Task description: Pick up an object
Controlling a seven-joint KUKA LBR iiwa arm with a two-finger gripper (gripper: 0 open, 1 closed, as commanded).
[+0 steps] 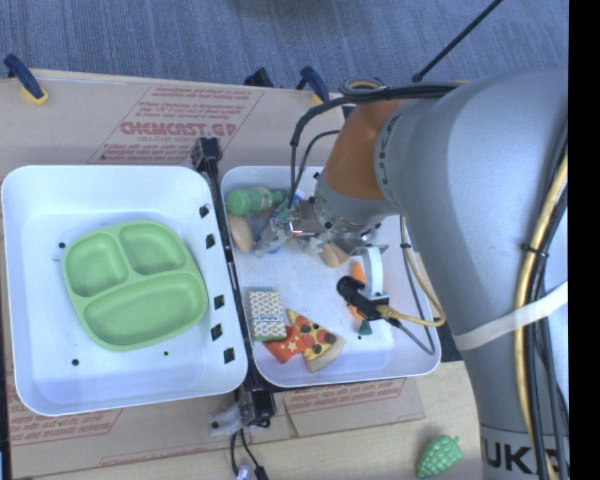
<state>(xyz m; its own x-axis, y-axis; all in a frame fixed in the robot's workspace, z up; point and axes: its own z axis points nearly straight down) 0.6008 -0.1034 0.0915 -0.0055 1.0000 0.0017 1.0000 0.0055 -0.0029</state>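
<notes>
My gripper (280, 230) reaches down into the back of the right bin (405, 363), among small toy foods. A green item (248, 201) lies at the bin's back left, and a tan piece (241, 234) sits just left of the gripper. Another tan piece (333, 255) lies under the wrist on the right. Nearer the front lie a pizza slice (307, 340) and a grey waffle-like square (266, 314). An orange item (359, 278) is partly covered by a black and white cable fitting. The arm hides the gripper's tips.
The left bin (30, 348) holds a green divided plate (134, 282). A black clamp bar (220, 268) runs between the bins. A green toy grape bunch (438, 456) lies on the bench outside, front right. Cables trail over the right bin's right side.
</notes>
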